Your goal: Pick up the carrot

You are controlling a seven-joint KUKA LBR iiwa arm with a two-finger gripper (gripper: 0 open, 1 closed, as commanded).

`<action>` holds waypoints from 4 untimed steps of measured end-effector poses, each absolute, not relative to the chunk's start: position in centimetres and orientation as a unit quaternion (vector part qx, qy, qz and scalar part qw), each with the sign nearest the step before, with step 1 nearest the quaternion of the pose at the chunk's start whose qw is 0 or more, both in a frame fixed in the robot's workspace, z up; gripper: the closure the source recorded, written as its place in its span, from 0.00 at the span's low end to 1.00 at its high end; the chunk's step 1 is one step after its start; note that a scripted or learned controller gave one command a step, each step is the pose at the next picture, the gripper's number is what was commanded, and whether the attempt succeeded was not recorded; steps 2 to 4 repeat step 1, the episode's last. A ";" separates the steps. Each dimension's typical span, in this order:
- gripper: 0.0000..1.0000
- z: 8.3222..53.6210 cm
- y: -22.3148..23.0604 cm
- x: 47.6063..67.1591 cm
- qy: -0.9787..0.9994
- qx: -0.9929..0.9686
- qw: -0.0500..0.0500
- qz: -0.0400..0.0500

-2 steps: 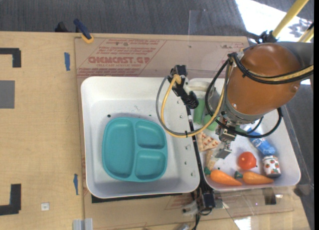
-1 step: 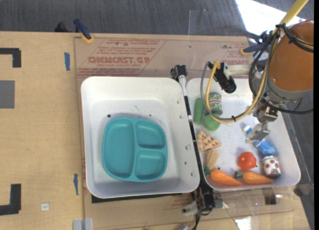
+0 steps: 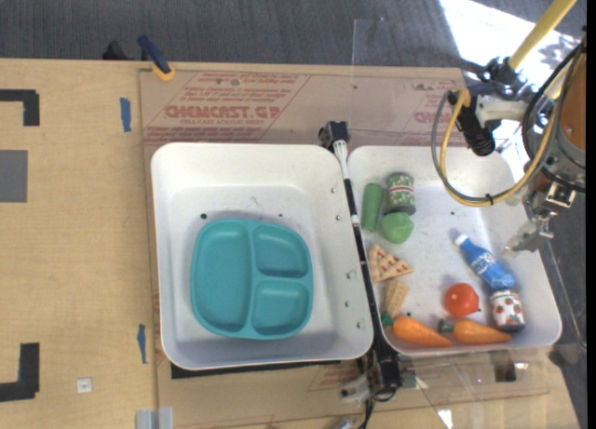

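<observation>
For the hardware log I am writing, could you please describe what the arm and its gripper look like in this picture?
The arm enters from the right: an orange band over grey metal. A yellow cable loops from a white and black fitting near the bin's far corner, with black cables beside it. The gripper is thin silvery metal, too small to describe further. A yellow bar slants above.

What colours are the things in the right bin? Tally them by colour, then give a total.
Orange: 2, a carrot and a second carrot
Green: 3, a can, a long piece, a round piece
Red: 2, a tomato, a small jar
Blue: 1, a bottle
Tan: 2, a pizza slice, a cone
Total: 10
</observation>
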State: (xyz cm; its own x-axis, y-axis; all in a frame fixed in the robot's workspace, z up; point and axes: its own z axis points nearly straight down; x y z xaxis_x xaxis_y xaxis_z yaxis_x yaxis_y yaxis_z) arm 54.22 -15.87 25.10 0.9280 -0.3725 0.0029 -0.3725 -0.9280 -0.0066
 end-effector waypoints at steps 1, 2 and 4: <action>0.00 24.2 -22.0 56.2 0.151 -0.989 0.004 -0.002; 0.00 24.2 -22.0 56.2 0.151 -0.989 0.004 -0.002; 0.00 24.2 -22.0 56.2 0.151 -0.989 0.004 -0.002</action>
